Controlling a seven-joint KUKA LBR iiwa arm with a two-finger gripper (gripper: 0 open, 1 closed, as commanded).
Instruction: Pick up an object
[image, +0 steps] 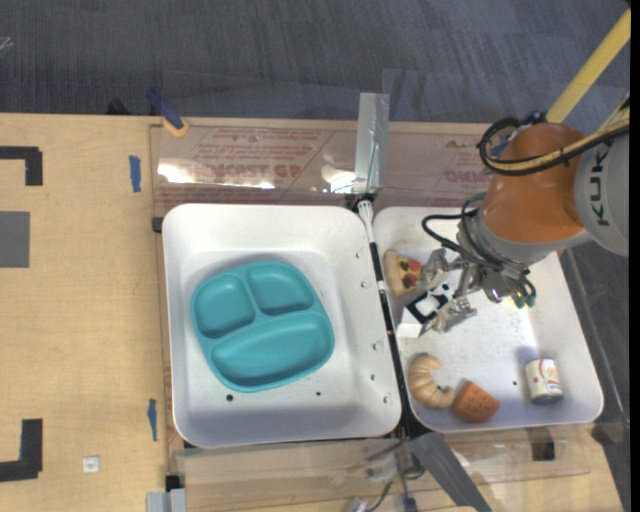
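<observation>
Nearest you, by the right bin's (585, 350) front rim, lie a pale croissant (427, 379) touching an orange wedge (474, 402), with a small white can (543, 380) near the right wall. You have bare floor between them and the gripper (448, 300), which hangs over the bin's left half, fingers spread, nothing between them. Just left of it, against the divider, sits a tan and red toy (403, 272). Your left bin (200, 240) holds a teal divided plate (262, 323).
</observation>
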